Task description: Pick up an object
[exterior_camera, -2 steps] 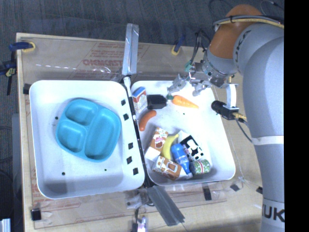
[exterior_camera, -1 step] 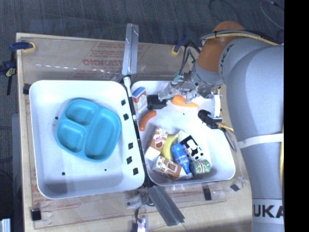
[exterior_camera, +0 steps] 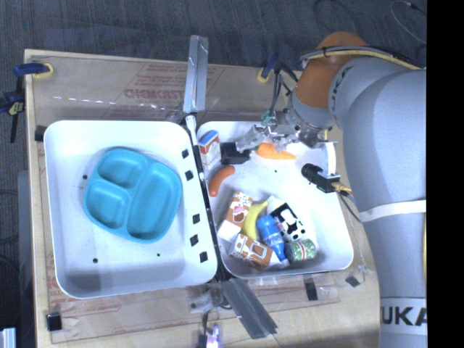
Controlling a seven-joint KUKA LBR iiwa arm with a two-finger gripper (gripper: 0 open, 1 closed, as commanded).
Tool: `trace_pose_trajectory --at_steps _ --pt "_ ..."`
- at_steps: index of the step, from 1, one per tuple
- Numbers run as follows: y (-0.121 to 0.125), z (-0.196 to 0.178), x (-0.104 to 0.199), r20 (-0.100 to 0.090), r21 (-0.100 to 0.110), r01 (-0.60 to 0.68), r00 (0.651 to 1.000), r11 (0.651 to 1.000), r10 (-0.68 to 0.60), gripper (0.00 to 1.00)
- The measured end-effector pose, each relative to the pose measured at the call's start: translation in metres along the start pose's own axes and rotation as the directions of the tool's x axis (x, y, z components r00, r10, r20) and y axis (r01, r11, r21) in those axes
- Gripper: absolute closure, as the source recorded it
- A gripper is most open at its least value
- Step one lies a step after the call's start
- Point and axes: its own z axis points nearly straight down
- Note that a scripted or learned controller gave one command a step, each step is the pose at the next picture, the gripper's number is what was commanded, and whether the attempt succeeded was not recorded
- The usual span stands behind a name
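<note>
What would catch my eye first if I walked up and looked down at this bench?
Probably the bright blue tray with its compartments, lying alone in the left bin. Next, the big grey arm with its orange band, reaching in from the right over the far end of the right bin. Then the colourful heap near that bin's front: a yellow banana, a blue bottle and small cartons, with an orange piece lying farther back.

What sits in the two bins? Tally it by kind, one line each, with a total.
Blue tray: 1
Small cartons: 3
Orange pieces: 2
Banana: 1
Blue bottle: 1
Can: 1
Black-and-white piece: 1
Total: 10 that can be told apart; the pile may hide more.
</note>
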Motion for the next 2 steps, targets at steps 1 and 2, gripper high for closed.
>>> trace_pose_trajectory --at_steps 1,2 --pt "-0.023 0.000 -0.001 -0.002 -0.010 0.014 1.000 1.000 -0.014 0.00" --pt "0.000 0.001 -0.004 -0.002 0.001 0.039 0.999 0.999 -0.039 0.00"
